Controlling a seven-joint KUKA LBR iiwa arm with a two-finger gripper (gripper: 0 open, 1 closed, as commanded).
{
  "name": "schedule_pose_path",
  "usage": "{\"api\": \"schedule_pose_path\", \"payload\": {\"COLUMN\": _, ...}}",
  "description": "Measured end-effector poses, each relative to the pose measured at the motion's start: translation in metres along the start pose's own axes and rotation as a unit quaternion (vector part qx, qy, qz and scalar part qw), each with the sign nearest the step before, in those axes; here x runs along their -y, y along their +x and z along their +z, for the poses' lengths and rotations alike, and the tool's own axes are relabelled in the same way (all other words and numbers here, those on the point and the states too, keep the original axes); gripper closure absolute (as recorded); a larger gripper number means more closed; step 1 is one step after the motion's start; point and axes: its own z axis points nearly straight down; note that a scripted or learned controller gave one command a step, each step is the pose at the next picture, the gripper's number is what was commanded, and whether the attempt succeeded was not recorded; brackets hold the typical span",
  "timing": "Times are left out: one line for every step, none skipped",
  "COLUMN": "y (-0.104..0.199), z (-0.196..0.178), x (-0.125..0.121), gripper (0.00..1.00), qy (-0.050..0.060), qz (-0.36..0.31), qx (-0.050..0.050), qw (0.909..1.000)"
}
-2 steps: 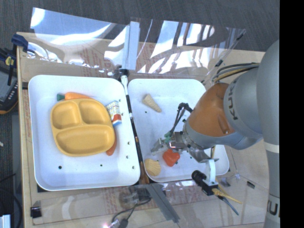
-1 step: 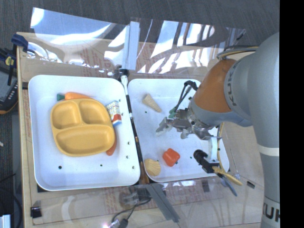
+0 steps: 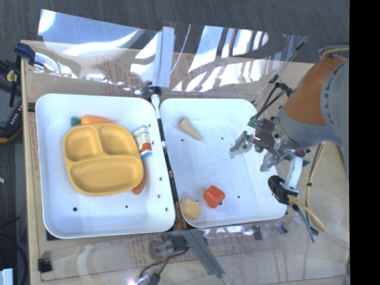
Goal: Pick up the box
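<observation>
Spanning the worktop [image 3: 35, 242] side by side, the two shallow white bins meet along a shared middle edge. The left white bin [image 3: 53, 218] is largely taken up by a yellow three-compartment plastic tray [image 3: 104, 159] sitting toward its centre, leaving bare floor along the near edge and the left edge. The right white bin [image 3: 219, 117] has far more open room, with most of its floor bare. The grey arm with the orange band [image 3: 317, 105] reaches over that bin's right edge, and the metal two-finger tool [image 3: 246, 144] hangs above the right half of the bin; whether it is spread or closed cannot be told, and nothing is seen between its fingers. The small orange box [image 3: 214, 196] lies near the near edge of the right bin, well apart from the tool, toward the near-left of it. A pale shell-shaped piece [image 3: 190, 208] lies just beside the box at the near-left corner, and a cream cone [image 3: 190, 129] lies toward the far-left corner.
</observation>
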Motion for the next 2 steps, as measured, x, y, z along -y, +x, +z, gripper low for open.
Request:
{"api": "schedule_pose_path", "payload": {"y": 0.014, "z": 0.035, "x": -0.013, "gripper": 0.0, "qy": 0.002, "qz": -0.087, "qx": -0.001, "qw": 0.9962}}
{"api": "schedule_pose_path", "payload": {"y": 0.035, "z": 0.068, "x": -0.02, "gripper": 0.0, "qy": 0.002, "qz": -0.252, "qx": -0.001, "qw": 0.9677}}
